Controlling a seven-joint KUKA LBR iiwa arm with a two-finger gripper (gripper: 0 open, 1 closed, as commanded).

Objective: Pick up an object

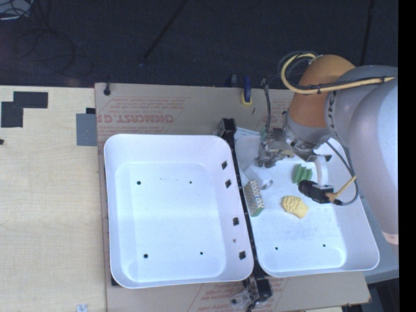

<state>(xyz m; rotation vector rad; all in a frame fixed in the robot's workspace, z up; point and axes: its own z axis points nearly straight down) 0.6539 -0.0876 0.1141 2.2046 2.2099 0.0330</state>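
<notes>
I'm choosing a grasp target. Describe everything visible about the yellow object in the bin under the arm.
The yellow object is small, roughly oval and bumpy, matte like soft plastic. It lies on the bin's white floor near the middle, touching nothing else in the bin, and sits apart from the gripper.

Printed in red on the brown board [195, 106], upper centre-left of the frame: one line of lettering [140, 117], upside down to the camera, reading roughly "CHEMCAST GP", last letters uncertain. Fainter red print [218, 298] on the same board at the lower centre edge of the frame, too small and blurred to read. Nothing else legible.
</notes>
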